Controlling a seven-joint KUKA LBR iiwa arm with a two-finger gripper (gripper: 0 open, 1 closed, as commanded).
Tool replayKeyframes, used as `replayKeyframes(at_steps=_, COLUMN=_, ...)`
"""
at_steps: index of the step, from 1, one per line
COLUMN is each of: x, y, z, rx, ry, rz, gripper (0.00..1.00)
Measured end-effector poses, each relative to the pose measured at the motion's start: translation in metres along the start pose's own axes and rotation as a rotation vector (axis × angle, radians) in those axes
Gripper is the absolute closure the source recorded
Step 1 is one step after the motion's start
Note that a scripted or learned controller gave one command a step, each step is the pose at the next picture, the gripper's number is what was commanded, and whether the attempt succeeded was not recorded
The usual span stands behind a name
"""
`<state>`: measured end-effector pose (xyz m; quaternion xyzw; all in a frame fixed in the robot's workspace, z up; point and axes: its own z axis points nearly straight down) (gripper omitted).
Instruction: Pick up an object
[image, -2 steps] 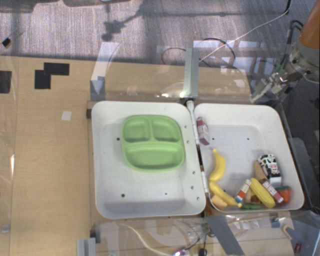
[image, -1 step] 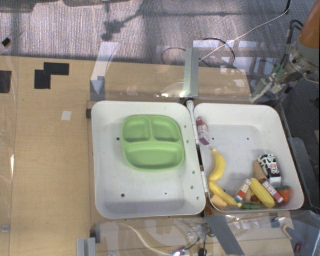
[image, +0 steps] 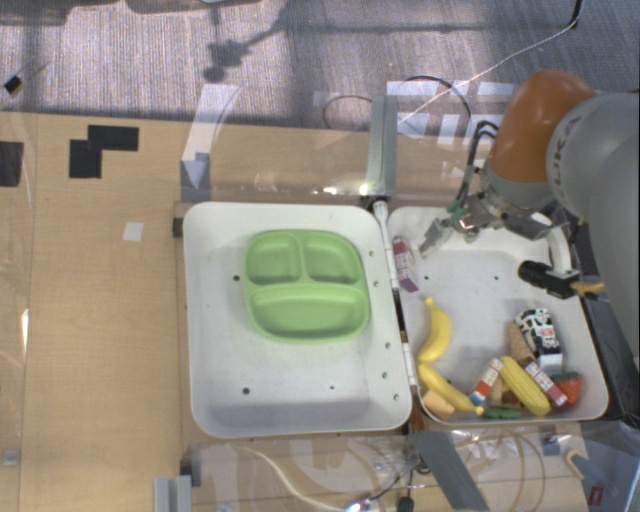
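1. The bench (image: 90, 330) is pale wood-coloured, with black marks (image: 100, 148) near its far left.
2. Two white bins rest on it side by side, touching along a middle seam.
3. The left bin (image: 215, 400) holds a green plate (image: 305, 285).
4. The right bin (image: 480, 275), just right of the left bin, holds bananas (image: 435, 335), a small packet (image: 403, 262) by the seam, and mixed toys (image: 530, 375) in its near right corner.

A robotics lab: taped bench (image: 90, 330), loose cables (image: 330, 480), two white bins (image: 215, 400) under an arm (image: 560, 130).
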<state>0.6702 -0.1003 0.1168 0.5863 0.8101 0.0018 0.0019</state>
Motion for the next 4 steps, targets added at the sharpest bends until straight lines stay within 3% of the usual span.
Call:
replayKeyframes(at_steps=1, x=0.011, y=-0.048, z=0.026, rx=-0.008, ry=-0.004, rz=-0.014, gripper=0.0)
replayKeyframes(at_steps=2, x=0.039, y=-0.11, z=0.024, rx=-0.012, ry=-0.007, rz=-0.167, gripper=0.0)
replayKeyframes(at_steps=3, x=0.041, y=-0.107, z=0.012, rx=-0.017, ry=-0.004, rz=-0.168, gripper=1.0)
replayKeyframes(at_steps=4, x=0.064, y=-0.055, z=-0.124, rx=-0.002, ry=-0.001, rz=0.049, gripper=1.0)
